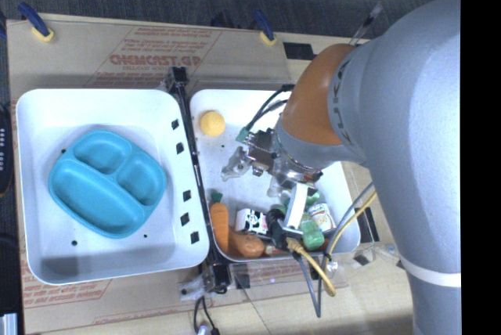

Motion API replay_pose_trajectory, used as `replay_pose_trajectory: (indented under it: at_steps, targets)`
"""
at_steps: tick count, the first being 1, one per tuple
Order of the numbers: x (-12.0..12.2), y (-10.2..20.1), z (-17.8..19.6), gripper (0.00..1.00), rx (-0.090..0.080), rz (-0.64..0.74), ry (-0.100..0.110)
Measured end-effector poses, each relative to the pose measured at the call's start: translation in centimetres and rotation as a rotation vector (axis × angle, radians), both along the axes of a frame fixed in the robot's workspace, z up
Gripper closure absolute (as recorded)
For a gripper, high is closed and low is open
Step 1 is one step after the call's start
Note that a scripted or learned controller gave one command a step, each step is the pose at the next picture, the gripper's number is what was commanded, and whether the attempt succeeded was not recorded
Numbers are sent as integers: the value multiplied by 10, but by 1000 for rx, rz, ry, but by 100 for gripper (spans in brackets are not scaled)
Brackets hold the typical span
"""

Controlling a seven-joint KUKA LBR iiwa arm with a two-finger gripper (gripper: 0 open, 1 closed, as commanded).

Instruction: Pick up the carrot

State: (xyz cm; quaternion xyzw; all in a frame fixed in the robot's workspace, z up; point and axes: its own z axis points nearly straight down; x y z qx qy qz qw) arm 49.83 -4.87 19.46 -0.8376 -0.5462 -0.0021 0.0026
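The carrot point(220, 224), orange with a green top, lies along the left wall of the right bin point(235, 102), near its front corner. My gripper point(256, 171) hangs over the middle of that bin, above and to the right of the carrot and apart from it. Its silver fingers point(235, 164) stand open with nothing between them.
A yellow ball point(211, 123) sits at the back left of the right bin. Beside the carrot lie a black-and-white item point(252, 221), a brown lump point(248, 246) and a green bottle point(313, 235). The left bin point(39, 114) holds a blue divided plate point(107, 181).
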Motion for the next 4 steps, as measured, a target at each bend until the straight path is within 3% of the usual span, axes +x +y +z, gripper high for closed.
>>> replay_pose_trajectory:
  at_steps: [1,2,3,4]
  targets:
    - [-23,45,-4,0,-3,34,13]
    - [-23,-5,-4,0,-8,-149,9]
    - [33,-13,-3,0,-5,101,5]
    - [-23,1,-4,0,-2,203,9]
